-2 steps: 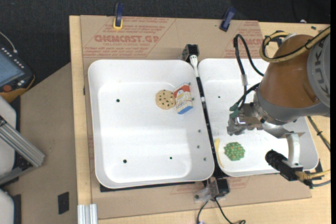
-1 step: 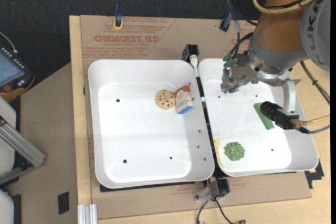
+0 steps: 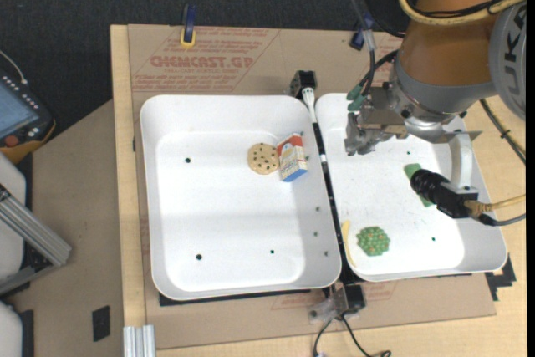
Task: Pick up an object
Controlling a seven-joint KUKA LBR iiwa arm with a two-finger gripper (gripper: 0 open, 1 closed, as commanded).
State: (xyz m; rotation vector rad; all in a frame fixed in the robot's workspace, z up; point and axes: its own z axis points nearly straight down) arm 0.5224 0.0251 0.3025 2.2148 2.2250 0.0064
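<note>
Near the front edge of my right bin (image 3: 468, 259) lies the green ball (image 3: 373, 241); farther back my pincer (image 3: 361, 142) hangs over the back-left corner, its state impossible to tell. Dropping there, I risk striking the rim.

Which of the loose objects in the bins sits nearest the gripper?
The small green piece in the right bin, just right of the gripper; the others lie farther off.

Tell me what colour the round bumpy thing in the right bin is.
Green. The ball shows best in the camera view, near the right bin's front edge.
</note>
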